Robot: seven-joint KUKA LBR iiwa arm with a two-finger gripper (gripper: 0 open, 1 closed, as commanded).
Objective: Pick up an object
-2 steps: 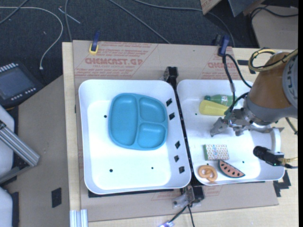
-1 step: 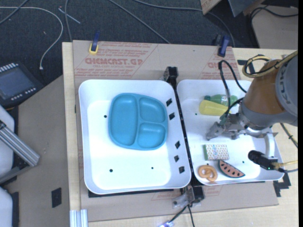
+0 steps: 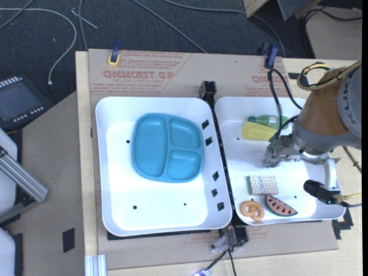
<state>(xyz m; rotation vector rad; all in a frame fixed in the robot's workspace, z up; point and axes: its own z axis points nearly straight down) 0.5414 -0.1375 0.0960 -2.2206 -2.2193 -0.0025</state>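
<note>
arm [image 3: 336,111]: cut off at right edge | green bottle [image 3: 270,120]: partly hidden behind yellow object [image 3: 259,131]

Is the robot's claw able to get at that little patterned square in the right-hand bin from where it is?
Probably yes. The gripper hangs in the right bin, and the patterned square lies just below it in the picture, apart from the pretzel and watermelon slice, with nothing on top.

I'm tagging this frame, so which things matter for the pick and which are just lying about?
For the pick:
gripper, in the right bin
yellow bottle
sponge
pretzel
watermelon slice

Lying about:
blue plate in the left bin
black clips along the divide
clamps
</note>
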